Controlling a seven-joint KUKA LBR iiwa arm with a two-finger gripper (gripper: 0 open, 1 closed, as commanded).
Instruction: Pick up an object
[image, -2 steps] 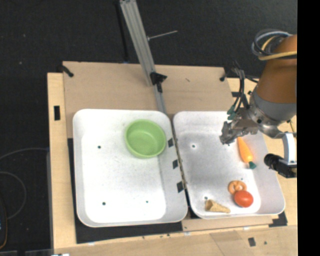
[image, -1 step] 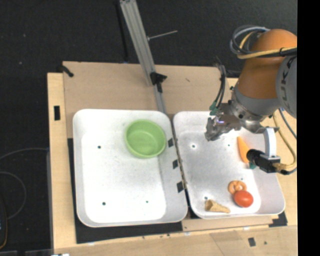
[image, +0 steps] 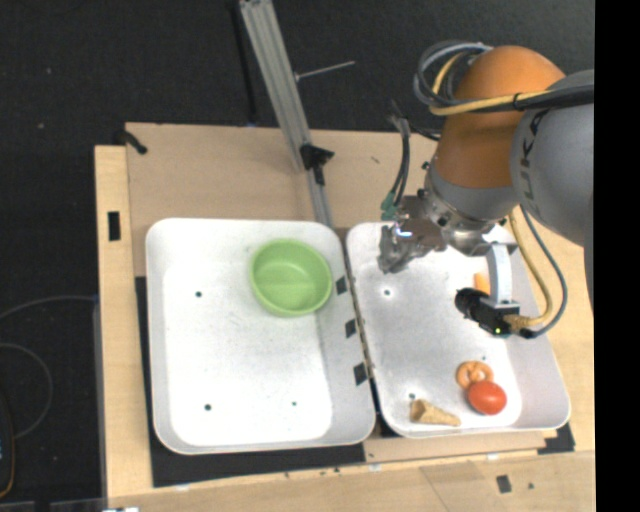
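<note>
**Above the right bin's far-left corner: gripper over bare floor, nothing seen in its grasp**

Over the far-left corner of the right bin (image: 520, 395), the gripper (image: 393, 258) hangs from the grey arm (image: 560, 150), whose orange band (image: 495, 95) sits directly above the wrist. The tool end is dark and seen from above at a slant; whether the jaws are spread or pressed together cannot be told, and no object is seen between them.

Contents, placed relative to the right bin:
- A red tomato-like ball (image: 487, 398) lies near its front-right corner.
- An orange pretzel-shaped piece (image: 471, 374) touches that ball on its far-left side.
- A tan cone (image: 433, 412) lies on its side near the front wall, left of the ball and apart from it.
- A small orange item (image: 482, 283) shows partly behind a white-and-black fitting (image: 497, 300) on the arm, near the bin's middle right; its kind cannot be told.

All of these lie well apart from the gripper, toward the bin's front and right.

Left of the right bin, and touching it along a shared edge, stands the left bin (image: 200, 400). A green bowl (image: 291, 278) sits upright in its far-right part, near the shared edge.
</note>
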